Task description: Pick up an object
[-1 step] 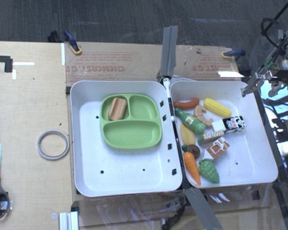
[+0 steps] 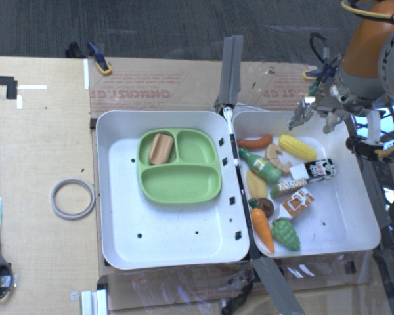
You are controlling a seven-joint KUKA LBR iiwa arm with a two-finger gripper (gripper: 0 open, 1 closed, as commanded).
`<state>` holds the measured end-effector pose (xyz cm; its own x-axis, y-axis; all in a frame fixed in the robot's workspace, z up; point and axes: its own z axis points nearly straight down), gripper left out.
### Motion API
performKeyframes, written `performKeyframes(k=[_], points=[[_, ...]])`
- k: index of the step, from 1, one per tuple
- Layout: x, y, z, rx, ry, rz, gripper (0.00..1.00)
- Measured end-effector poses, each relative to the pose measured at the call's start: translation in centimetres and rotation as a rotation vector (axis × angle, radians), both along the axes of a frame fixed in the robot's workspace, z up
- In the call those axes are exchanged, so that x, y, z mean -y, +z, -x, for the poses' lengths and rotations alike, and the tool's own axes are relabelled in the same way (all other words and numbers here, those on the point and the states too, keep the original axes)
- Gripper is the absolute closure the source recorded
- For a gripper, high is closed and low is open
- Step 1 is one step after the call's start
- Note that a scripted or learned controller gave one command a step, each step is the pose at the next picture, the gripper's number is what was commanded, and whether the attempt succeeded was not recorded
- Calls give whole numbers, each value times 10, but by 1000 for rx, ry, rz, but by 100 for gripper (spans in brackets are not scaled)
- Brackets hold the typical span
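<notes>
Camera view, tray (image 2: 181,188) w/ bread roll (image 2: 160,148) prob, toy food in rt bin (image 2: 354,228)

Both bins (image 2: 118,241) look like smooth white plastic with a faint sheen. The green tray (image 2: 180,182) is matt plastic, and the bun (image 2: 161,148) in it has a dull tan surface. The corn (image 2: 297,147), carrot (image 2: 262,229) and bottle (image 2: 261,167) are glossy toy plastic. The bench (image 2: 39,149) is pale wood, matt. Brown cardboard (image 2: 151,90) lies behind. The tape ring (image 2: 73,197) looks slightly shiny. The arm (image 2: 371,38) has a smooth orange shell.
</notes>
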<state>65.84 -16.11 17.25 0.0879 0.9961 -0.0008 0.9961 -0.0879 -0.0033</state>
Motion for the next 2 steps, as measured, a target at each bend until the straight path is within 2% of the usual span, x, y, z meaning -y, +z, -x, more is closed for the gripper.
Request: performKeyframes(k=[1,2], points=[[-21,-69,20,7,40,1,0],[-57,-80,79,4,176,2,0]])
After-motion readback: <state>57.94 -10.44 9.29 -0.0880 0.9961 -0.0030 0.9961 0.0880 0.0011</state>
